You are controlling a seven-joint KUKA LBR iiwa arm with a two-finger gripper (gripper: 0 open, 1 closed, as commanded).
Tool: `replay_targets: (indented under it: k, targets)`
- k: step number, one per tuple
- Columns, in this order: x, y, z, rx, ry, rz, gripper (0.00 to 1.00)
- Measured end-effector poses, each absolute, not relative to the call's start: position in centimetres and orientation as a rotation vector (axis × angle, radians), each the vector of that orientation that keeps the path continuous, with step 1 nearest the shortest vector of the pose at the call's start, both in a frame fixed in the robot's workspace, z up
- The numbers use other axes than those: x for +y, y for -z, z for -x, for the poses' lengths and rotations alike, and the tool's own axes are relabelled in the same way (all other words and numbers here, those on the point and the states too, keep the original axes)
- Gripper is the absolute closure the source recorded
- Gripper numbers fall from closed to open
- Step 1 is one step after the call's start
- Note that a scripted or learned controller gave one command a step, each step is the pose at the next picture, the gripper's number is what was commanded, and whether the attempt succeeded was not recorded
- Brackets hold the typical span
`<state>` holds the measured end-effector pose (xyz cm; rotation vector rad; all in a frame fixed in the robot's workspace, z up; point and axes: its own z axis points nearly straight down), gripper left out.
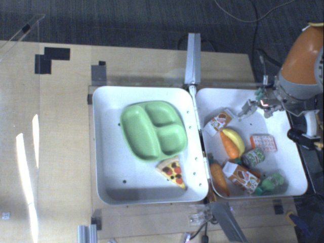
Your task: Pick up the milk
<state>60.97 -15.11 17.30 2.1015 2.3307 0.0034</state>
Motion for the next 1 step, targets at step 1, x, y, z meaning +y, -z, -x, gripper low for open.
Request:
replay_targets:
  k: [1]
  targets:
    - [-12.03,-11.62,-64.16,2.345,-0.035,-2.041,0.0]
